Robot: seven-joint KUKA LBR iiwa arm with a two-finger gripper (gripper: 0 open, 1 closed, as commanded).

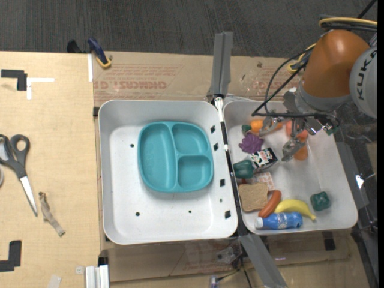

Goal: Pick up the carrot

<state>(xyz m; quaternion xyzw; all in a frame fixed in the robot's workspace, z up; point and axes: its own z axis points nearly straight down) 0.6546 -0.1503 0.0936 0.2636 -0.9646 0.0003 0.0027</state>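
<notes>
Carrot (pixel 300 144): we see an orange piece in the right bin (pixel 342 161), toward its far side, partly hidden behind the metal fingers.
End effector (pixel 292 141): it hangs right at the carrot; we cannot tell its finger state.
Neighbours: purple toy (pixel 251 142), milk carton (pixel 263 158) to the left.
Advice: we would straddle the carrot squarely, clear of the neighbours, before lifting.

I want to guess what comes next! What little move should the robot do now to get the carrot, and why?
Probably lower straight down a little. The pincer hangs over the right bin, right by an orange piece that looks like the carrot, and nothing sits visibly gripped in it yet.
</notes>
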